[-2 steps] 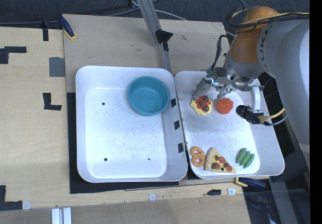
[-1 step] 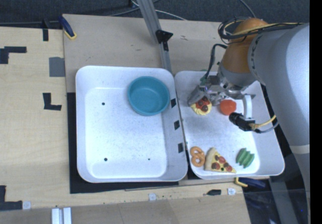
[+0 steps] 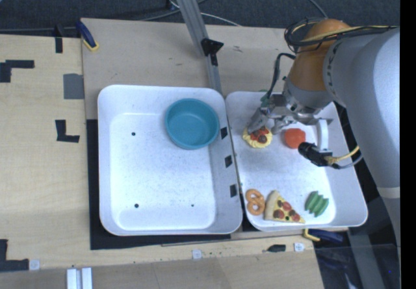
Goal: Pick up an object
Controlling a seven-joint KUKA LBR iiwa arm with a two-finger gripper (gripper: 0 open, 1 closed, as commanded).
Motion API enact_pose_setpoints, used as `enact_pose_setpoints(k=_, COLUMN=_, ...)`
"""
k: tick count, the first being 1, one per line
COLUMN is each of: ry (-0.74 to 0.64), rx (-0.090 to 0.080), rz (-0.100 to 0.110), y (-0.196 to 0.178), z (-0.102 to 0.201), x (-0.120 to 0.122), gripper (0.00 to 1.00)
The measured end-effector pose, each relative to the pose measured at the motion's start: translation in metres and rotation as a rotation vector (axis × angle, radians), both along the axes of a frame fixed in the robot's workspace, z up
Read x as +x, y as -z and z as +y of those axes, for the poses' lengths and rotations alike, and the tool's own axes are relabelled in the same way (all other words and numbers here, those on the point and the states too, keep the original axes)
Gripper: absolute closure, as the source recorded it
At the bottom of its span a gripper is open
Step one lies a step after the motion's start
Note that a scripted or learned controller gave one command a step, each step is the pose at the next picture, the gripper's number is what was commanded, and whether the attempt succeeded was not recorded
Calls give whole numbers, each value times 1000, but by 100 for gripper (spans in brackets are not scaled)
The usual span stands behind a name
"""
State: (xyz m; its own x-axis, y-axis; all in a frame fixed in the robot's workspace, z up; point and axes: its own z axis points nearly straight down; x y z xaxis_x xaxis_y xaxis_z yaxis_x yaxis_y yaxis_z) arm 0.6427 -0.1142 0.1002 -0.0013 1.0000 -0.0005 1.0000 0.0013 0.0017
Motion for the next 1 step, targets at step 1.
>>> enact_pose_setpoints(k=1, ry=0, rx=0, rz=-2, y=-53, z=10, x=5, gripper=100)
